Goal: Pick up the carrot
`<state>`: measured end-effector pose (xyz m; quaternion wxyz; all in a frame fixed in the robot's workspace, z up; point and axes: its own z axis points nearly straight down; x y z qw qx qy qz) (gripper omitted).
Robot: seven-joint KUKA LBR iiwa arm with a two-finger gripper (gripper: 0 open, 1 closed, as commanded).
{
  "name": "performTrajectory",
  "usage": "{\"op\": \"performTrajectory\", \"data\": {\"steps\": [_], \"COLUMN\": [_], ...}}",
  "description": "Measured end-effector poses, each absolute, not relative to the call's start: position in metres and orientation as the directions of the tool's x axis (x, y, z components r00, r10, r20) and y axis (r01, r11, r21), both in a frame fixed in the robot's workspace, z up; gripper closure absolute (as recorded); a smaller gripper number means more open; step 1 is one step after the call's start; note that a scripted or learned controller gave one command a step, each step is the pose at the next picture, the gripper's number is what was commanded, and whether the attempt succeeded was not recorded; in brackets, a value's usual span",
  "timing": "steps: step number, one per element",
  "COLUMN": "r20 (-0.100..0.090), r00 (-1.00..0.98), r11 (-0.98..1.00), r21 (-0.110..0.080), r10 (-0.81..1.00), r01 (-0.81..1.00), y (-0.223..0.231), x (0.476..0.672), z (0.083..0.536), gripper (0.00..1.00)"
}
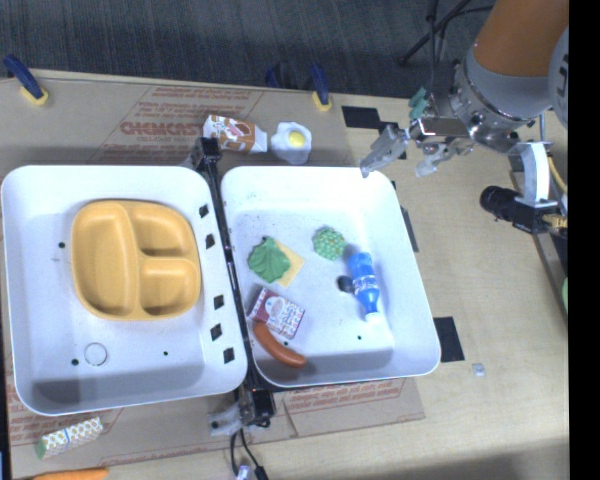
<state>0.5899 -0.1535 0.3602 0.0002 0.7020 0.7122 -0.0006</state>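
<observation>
Faintly, "CHEMCAS" on cardboard [170,126]; carrot [65,474] at bottom edge.

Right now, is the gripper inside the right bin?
No, the gripper hangs above the right bin's far right corner, away from the toys inside.

Right bin [405,230]: upper part bare, open to entry from above. Lower half crowded. Bottle [363,284] lies near the right wall, green ball [328,242] just beside its top end. Leaf [270,259] on yellow slice [291,264] sits mid-left. Carton [278,315] touches sausage [278,347], both tight against the left wall and front corner; little side room there. Left bin [20,268]: yellow tray [135,258] fills the centre, margins free.
</observation>
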Motion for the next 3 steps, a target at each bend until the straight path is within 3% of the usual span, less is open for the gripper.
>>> {"op": "performTrajectory", "data": {"steps": [1, 2, 3], "r20": [0.002, 0.002, 0.002], "r00": [-0.302, -0.348, -0.587], "r11": [0.302, 0.348, 0.587], "r21": [-0.003, -0.005, -0.003], "r10": [0.953, 0.938, 0.81], "r01": [0.953, 0.938, 0.81], "y": [-0.138, -0.118, -0.107], "x": [0.648, 0.656, 0.609], "z": [0.209, 0.091, 0.111], "gripper": [0.0, 0.0, 0.0]}}
